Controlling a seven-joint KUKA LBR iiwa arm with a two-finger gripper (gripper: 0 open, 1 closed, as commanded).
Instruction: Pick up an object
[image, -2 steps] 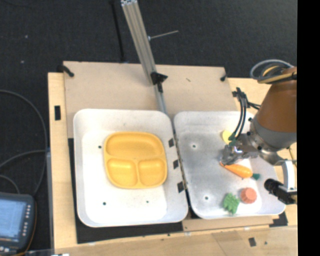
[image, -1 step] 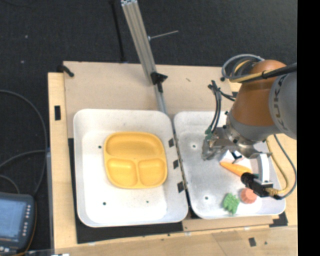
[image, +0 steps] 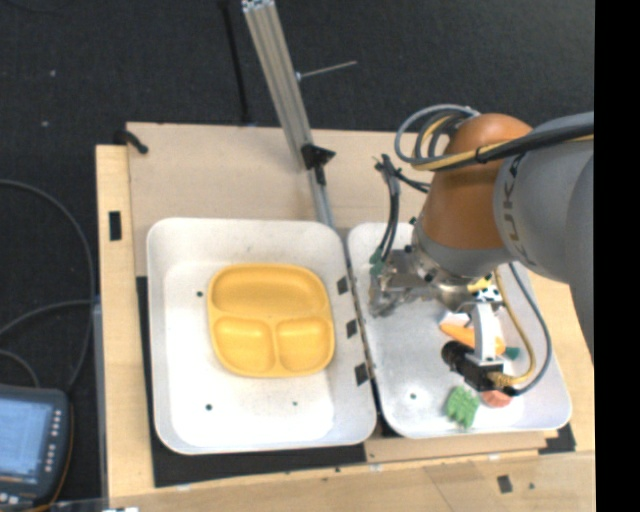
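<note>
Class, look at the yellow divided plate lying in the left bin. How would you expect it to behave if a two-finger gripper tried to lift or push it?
The yellow divided plate looks moulded and rigid, so probably stiff. It lies flat and shallow, so it should slide, not roll or tip. Its smooth rounded rim may slip from the fingers.

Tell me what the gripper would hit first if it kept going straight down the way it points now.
Most likely the bare white floor of the right bin near its left wall. The gripper points down there, and the toys lie further right. Depth is hard to judge from this slant.

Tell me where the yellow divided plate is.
The yellow divided plate lies in the middle of the left bin, across the divider from the arm.
</note>
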